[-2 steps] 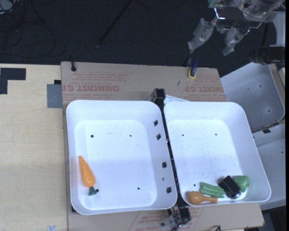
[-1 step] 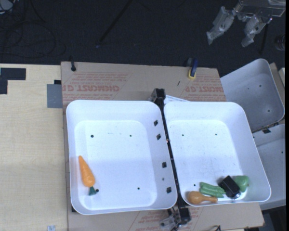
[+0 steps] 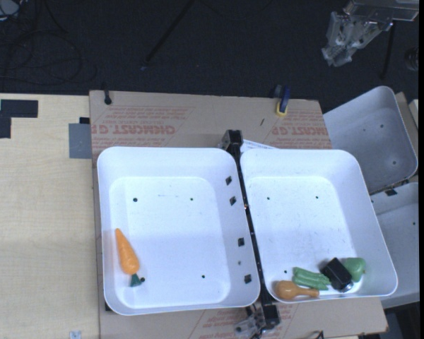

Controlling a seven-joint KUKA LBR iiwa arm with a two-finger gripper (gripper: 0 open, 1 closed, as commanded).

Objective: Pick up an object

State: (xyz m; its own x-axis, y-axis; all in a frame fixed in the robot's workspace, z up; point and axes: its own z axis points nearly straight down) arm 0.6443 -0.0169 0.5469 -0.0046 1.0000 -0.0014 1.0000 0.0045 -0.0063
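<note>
A: What sat on the cardboard-covered bench?
B: Two white bins. The left bin held a toy carrot at its near-left wall.
A: The gripper?
B: Raised at the far right, well apart from the carrot; finger state indeterminate.

Robotics laboratory: two white bins clamped on a cardboard sheet over a plywood bench, loose cables on dark flooring behind.

Two white bins sit on brown cardboard printed with red lettering. Far left of the pincer, an orange toy carrot; below it, a green pea pod, a black block and an orange-tan pear.
</note>
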